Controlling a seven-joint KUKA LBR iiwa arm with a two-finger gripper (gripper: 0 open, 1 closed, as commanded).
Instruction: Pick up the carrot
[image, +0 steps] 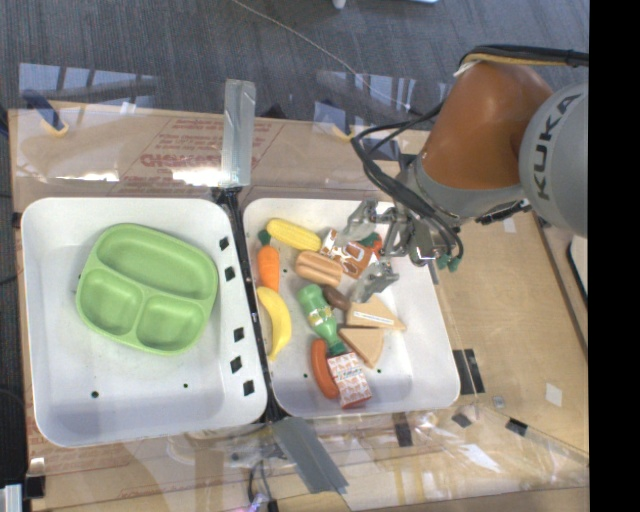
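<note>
Nearest, along the front of the right bin (430, 385): a red-and-white packet (348, 381), touching a red sausage-like piece (322, 364) on its left. Just behind these, a tan sandwich wedge (366, 345) and a thin bread slice (376, 320), with a green bottle (318, 312) lying aslant to their left. By the bin's left wall, a yellow banana (276, 320), curved along the divider. Directly behind the banana, the carrot (268, 267): orange, green at its far end, lying lengthwise against the left wall, just beside a hot dog (319, 267) and well apart from the gripper (386, 252). Farther back, a yellow corn cob (293, 235) near the rear wall and a red-and-white carton (350, 256) at the hot dog's right end. Over the bin's right rear part, the gripper, low among the carton and the bread slice; cannot tell how wide it stands, nor whether anything is caught in it; certainly not on the carrot. Above and to the right, the orange band (485, 125) and grey arm (560, 150), cables looping off the wrist. In the left bin (60, 390), a green divided plate (148, 288), three compartments, set toward the middle. Farthest back, flat cardboard (130, 150) under clear film, crossed by a strip of grey tape (238, 135).
</note>
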